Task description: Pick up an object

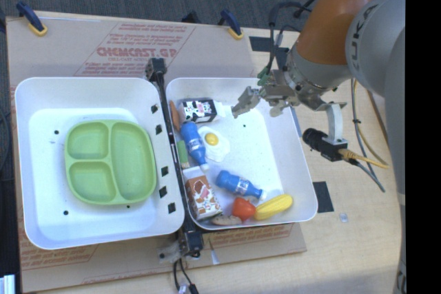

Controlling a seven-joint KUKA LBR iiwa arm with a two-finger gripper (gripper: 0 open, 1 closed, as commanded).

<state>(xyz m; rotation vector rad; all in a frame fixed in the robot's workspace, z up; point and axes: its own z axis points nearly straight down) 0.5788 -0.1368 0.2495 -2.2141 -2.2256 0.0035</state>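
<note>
**Fingers empty above the right bin; no object selected yet**

Nearest you, along the front wall of the right bin (303, 179), you have a crowded row: a brown carton (202, 195), a red toy piece (242, 208) and a yellow corn-like item (273, 204), the last two touching. A blue bottle (238, 184) lies tilted just behind them. Any descent here risks pinching two items at once or striking the bin wall, because the pieces lie packed against it.

Mid-bin, a second blue bottle (193, 143) lies beside the dividing wall, with a fried-egg toy (213, 141) just to its right. The egg appears flat; you should expect the fingers to slide over it. The round bottles may roll out of a closing grip.

Further back, a black-and-white carton (198, 109) sits near the rear left corner.

In the left bin (27, 169), a green divided tray (110, 162) lies flat, well apart from the arm.

Farthest, the gripper (256, 98) hangs over the right bin's rear area, fingers parted and holding nothing. It stands over bare floor, so a straight descent would likely close on air.
</note>
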